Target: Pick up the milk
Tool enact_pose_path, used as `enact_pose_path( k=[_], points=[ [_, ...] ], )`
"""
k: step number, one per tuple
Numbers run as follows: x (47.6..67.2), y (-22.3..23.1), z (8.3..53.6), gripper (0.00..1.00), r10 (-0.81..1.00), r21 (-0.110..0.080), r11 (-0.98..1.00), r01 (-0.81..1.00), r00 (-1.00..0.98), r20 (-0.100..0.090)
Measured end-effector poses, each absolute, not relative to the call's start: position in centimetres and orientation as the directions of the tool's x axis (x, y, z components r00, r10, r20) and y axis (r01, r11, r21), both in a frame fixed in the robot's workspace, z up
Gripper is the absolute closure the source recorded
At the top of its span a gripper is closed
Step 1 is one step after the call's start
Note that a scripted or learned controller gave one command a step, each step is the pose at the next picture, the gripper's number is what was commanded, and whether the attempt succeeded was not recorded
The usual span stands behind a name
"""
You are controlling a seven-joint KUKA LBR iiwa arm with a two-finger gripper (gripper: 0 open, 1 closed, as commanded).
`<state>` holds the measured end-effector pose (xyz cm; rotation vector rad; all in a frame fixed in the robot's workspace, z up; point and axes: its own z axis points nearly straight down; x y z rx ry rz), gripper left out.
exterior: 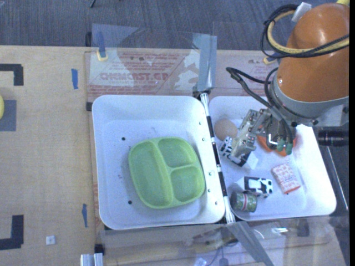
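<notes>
Green sectioned plate (166, 172) lies in the left bin (105, 112), clear of the work. In the right bin (321, 204), the gripper (242, 147) sits low over a black-and-white milk carton (232, 151) beside a tan egg-shaped item (224, 129); whether it is clenched or released cannot be told. A second cow-patterned carton (259, 186) lies nearer the front, by a can (244, 201). Recommended: centre on the carton, clear of the bin wall.

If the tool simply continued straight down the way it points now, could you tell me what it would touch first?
Most likely the black-and-white milk carton in the right bin: the tool hangs directly over its upper edge, pointing down. Depth is hard to judge in this slanted view, so it might just graze the carton and land on the bin floor.
</notes>
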<state>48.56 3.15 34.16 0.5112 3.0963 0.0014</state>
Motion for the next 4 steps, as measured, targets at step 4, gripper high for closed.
enact_pose_path(
  k=[4],
  points=[
    [55.9,4.7,43.5,1.0,-0.872,-0.003,0.49,-0.872,-0.49,-0.006]
  ],
)
